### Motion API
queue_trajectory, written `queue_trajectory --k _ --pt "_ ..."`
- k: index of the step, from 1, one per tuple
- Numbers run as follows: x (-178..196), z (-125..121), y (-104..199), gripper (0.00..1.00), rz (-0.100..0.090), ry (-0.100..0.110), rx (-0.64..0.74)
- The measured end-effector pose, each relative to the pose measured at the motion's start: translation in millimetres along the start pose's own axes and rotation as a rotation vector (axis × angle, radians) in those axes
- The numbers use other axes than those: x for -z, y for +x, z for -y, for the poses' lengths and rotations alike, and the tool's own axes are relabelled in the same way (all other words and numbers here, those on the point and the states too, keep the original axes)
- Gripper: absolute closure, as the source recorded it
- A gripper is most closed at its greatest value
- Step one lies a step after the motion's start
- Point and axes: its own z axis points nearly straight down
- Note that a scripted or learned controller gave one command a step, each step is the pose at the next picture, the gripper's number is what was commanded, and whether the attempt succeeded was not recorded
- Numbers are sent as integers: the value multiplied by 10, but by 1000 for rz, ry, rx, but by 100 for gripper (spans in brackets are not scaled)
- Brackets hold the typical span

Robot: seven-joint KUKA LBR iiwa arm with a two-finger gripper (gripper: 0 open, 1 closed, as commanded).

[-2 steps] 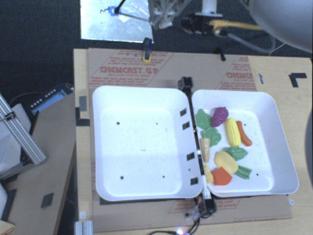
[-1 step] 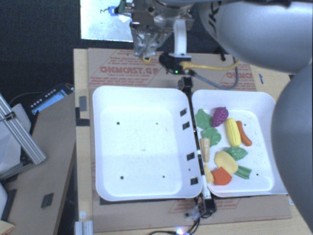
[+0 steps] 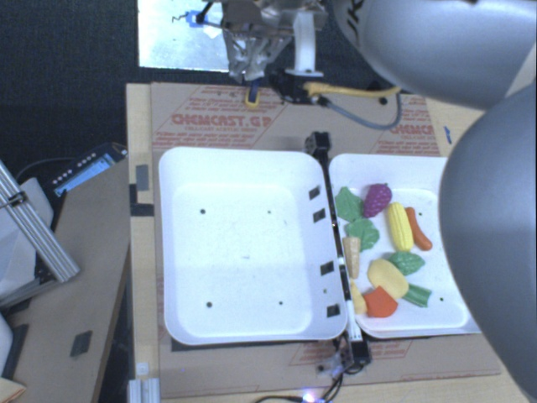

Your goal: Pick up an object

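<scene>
Several toy foods lie in the right bin (image 3: pixel 453 319): purple grapes (image 3: pixel 377 197), a yellow corn cob (image 3: pixel 398 227), an orange carrot (image 3: pixel 419 230), green leafy pieces (image 3: pixel 348 201), a yellow lump (image 3: pixel 388 277) and a red-orange piece (image 3: pixel 380 303). My gripper (image 3: pixel 249 67) hangs high at the back, beyond both bins, over the cardboard sheet behind the left bin (image 3: pixel 243 162). A small yellow bit (image 3: pixel 252 99) sits just below the gripper's tip; I cannot make out whether it is held or lying on the cardboard. The arm's large grey body covers the right bin's right part.
A black divider with clips (image 3: pixel 331 233) runs between the two bins. A yellow and grey cable (image 3: pixel 344 92) trails across the cardboard at the back. Off the bench on the left stand a metal rail (image 3: pixel 38 233) and a dark device (image 3: pixel 84 168).
</scene>
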Motion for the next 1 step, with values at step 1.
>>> queue_trajectory --k 1 --pt "-455 11 -392 100 2 5 -4"
